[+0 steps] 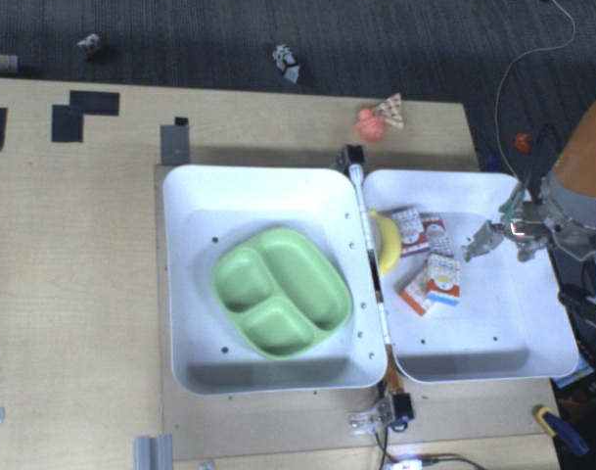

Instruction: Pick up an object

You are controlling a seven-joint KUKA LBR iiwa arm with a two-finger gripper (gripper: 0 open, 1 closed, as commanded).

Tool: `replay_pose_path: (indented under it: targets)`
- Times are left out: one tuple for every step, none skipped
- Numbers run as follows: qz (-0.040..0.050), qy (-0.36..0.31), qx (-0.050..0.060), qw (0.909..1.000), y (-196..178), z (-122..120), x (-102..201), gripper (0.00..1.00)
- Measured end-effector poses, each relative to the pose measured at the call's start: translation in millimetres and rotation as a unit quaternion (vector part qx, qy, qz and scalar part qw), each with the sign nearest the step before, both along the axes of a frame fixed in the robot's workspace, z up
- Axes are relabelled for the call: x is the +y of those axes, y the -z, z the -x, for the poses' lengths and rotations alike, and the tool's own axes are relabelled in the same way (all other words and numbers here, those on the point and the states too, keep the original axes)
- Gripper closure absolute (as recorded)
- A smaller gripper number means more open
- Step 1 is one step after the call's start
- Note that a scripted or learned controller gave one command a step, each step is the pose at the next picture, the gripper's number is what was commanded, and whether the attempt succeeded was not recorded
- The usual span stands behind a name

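Camera view: nothing is lifted yet, so the pick seems at an early stage. The gripper [495,235] hangs over the right bin [493,355] at about three o'clock; I cannot tell whether it is released or clenched, and nothing shows in it. The likely targets lie at the bin's nine o'clock side: a yellow banana [387,243] against the wall, a small red-and-white box [416,230] beside it, and a carton [435,284] at seven o'clock of the gripper. The left bin [268,375] bears a green tray [281,290].

camera: fixed overhead | slanted down | covers both bins [180,262]
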State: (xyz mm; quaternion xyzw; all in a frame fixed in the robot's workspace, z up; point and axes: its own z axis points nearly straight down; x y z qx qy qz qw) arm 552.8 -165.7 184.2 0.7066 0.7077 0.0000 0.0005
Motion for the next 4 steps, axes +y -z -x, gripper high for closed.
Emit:
replay_pose_path:
  targets:
    - [0.0011, 0.000, -0.011, 0.9999, 76.4, 8.2, 29.4, 0.00]
    - [-0.0002, 0.000, -0.014, 0.9999, 80.5, 28.4, 54.0, 0.00]
    - [-0.0015, -0.002, -0.020, 0.9998, 66.5, 23.9, 56.7, 1.00]
    - [-0.0009, -0.002, -0.003, 1.0000, -1.6, -51.9, 111.8, 1.00]
